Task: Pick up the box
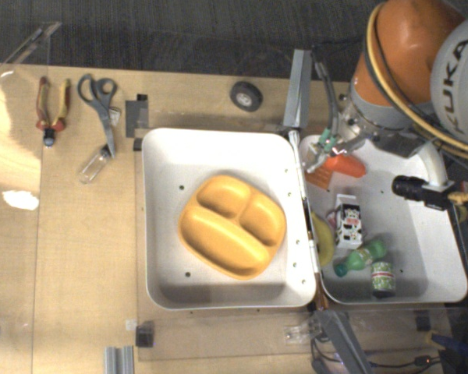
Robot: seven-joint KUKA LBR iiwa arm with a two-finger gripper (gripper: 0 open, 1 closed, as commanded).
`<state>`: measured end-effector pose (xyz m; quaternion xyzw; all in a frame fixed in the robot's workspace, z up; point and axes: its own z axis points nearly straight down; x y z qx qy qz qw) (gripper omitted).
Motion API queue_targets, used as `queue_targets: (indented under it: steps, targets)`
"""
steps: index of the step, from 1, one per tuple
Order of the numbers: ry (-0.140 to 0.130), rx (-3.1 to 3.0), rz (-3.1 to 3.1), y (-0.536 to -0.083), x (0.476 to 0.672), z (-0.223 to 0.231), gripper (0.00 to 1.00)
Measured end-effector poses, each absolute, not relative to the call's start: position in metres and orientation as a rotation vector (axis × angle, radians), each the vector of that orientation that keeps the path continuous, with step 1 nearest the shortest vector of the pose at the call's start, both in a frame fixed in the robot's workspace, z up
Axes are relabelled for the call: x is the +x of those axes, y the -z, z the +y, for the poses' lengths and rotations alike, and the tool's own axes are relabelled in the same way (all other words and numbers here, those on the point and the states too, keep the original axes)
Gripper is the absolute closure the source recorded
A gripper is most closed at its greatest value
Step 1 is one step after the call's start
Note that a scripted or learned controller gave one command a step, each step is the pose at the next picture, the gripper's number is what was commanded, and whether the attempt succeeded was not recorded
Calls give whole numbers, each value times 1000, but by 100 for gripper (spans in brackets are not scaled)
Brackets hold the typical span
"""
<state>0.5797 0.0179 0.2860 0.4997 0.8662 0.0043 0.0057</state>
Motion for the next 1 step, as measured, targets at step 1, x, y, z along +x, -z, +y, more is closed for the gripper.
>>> queue_targets:
  steps: [1]
  targets:
    - [-7, 1035, 2956, -311, 563, 11, 100]
